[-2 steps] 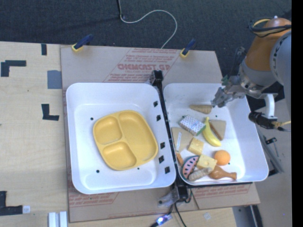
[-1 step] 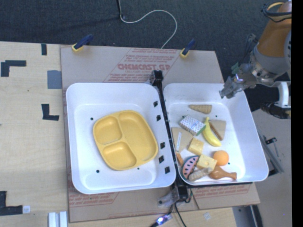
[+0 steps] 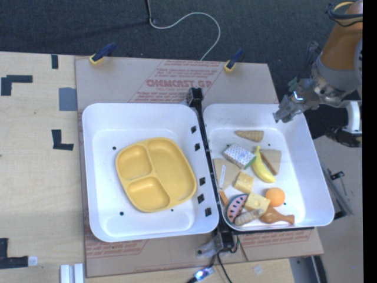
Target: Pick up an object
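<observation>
I see the grey two-finger gripper [image 3: 281, 114] at the right white bin's [image 3: 312, 158] far-right rim, finger state indeterminate, with the curved yellow plastic banana [image 3: 261, 166] lying near-left, long axis near-far.

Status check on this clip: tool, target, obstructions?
Tool above right bin's far right corner, holding nothing. Toy food untouched in bin. Nothing blocking.

A pale wooden bench [image 3: 35, 158] carries a brown cardboard sheet [image 3: 171, 81] with red print, held at its far edge by two blue-and-yellow clamps [image 3: 102, 53]. On the cardboard sit two shallow white bins side by side: the left bin [image 3: 97, 122] and the right bin [image 3: 309, 152], touching along a black divider.
</observation>
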Controlling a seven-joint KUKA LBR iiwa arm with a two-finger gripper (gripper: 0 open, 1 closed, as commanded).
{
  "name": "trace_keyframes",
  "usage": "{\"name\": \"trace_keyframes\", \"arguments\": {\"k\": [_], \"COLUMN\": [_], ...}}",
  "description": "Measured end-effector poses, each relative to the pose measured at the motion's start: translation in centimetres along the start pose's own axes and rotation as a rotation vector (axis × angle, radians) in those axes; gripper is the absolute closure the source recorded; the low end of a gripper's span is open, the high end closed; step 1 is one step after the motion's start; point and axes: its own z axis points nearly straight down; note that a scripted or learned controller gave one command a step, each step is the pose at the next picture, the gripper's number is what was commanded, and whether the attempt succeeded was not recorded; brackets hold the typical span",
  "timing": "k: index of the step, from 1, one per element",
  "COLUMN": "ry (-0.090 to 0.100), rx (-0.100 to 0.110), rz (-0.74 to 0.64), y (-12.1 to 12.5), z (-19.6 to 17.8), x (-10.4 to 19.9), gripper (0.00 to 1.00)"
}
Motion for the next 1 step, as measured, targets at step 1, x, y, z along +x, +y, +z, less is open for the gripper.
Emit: {"name": "trace_keyframes", "arguments": {"k": [1], "ry": [0.001], "rx": [0.003], "rz": [-0.004], "y": [-0.84], "z": [1.08], "x": [5.02], "gripper": [1.0]}}
